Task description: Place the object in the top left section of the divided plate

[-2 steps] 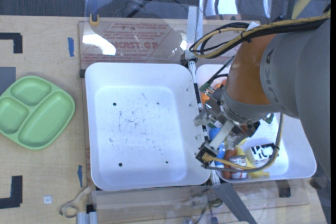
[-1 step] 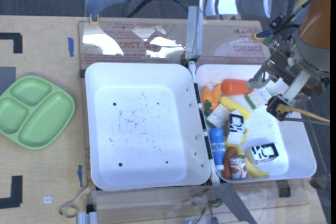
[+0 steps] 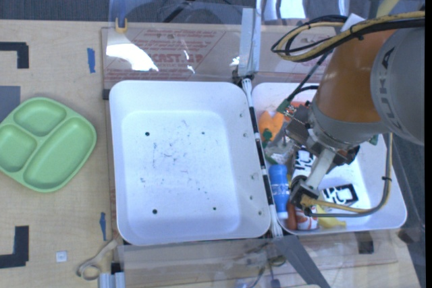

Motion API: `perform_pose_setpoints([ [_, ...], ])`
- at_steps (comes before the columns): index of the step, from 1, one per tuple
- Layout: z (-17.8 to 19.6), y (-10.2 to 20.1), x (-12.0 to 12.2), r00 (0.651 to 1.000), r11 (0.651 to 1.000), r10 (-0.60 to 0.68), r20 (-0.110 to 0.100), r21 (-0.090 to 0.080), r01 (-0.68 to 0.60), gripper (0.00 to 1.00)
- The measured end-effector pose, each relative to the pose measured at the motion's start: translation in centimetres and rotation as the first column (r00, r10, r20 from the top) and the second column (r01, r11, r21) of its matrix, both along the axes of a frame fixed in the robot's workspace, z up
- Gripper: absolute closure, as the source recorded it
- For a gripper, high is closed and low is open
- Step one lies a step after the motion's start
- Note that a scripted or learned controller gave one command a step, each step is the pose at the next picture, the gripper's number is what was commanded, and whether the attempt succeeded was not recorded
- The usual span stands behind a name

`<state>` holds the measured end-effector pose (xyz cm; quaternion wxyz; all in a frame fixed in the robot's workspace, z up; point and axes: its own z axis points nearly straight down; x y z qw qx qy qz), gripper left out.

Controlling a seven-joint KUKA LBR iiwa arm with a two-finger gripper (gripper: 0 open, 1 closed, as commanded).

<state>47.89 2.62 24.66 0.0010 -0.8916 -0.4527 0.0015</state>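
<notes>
Gripper (image 3: 302,202) is lowered into the right bin (image 3: 395,212) over clustered objects — finger state cannot be determined. Divided plate (image 3: 46,143) waits on the counter (image 3: 54,44) — far left.

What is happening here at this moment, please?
The robot arm reaches from the right into the right bin, with its gripper low among the small objects there, near a blue bottle. The green divided plate lies on the bench left of the left bin; its sections hold nothing yet.
</notes>
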Motion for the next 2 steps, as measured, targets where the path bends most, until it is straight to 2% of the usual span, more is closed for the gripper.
perform_pose_setpoints([
  [1, 7.2, -1.3, 7.2, 0.992, 0.992, -0.129, 0.002, -0.001, 0.129, 0.00],
  [2, -4.6, 4.0, -0.1, 0.995, 0.995, -0.095, 0.000, 0.000, 0.095, 0.00],
])
